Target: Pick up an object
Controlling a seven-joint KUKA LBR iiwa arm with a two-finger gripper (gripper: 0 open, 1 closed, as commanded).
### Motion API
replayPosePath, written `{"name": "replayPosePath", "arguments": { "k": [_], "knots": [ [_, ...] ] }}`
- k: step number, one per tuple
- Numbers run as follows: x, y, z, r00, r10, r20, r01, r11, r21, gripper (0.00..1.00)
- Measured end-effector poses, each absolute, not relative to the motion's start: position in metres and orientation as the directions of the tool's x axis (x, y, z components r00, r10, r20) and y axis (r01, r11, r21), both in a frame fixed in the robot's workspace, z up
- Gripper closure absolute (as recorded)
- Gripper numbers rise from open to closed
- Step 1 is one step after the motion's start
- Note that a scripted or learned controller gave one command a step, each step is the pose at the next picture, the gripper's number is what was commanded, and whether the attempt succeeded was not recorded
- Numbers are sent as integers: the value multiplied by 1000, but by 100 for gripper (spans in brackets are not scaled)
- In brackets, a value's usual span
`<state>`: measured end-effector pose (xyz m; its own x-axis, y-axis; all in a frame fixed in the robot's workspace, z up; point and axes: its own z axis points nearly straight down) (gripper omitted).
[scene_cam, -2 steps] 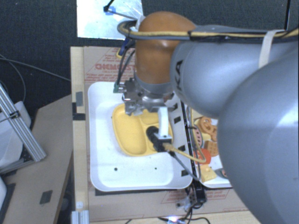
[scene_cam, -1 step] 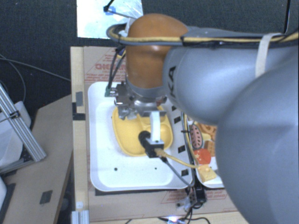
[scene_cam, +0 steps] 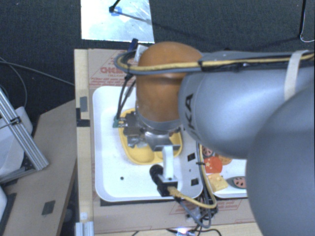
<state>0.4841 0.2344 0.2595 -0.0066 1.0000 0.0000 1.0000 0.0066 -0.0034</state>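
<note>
The arm's orange band and grey wrist hang low over the left bin [scene_cam: 106, 132], and my gripper [scene_cam: 142, 144] sits under them, pressed down toward a yellow object [scene_cam: 132, 154] lying in that bin. The wrist hides most of the yellow object; only its left and lower edge peek out. In the right bin [scene_cam: 236, 193], partly behind the arm, lie a red-orange item [scene_cam: 212, 165], a pale yellow block [scene_cam: 217, 183] and a small face-like piece [scene_cam: 239, 182].
A black cable end and a white bracket [scene_cam: 167, 173] hang from the wrist over the left bin's front. Cardboard lies under both bins. A shiny sheet [scene_cam: 117, 14] lies at the back, and a metal frame [scene_cam: 19, 136] stands at the left.
</note>
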Motion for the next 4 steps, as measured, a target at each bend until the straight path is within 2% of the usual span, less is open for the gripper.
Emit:
{"name": "replayPosePath", "arguments": {
  "k": [1,2,3,4],
  "knots": [
    [487,235,270,-11,1000,2,1000,11,1,100],
    [550,233,179,2,1000,-2,1000,-2,-1,100],
    [484,232,197,-2,1000,1,1000,2,-4,100],
    [487,205,186,0,1000,0,1000,0,-1,100]
  ]
}}
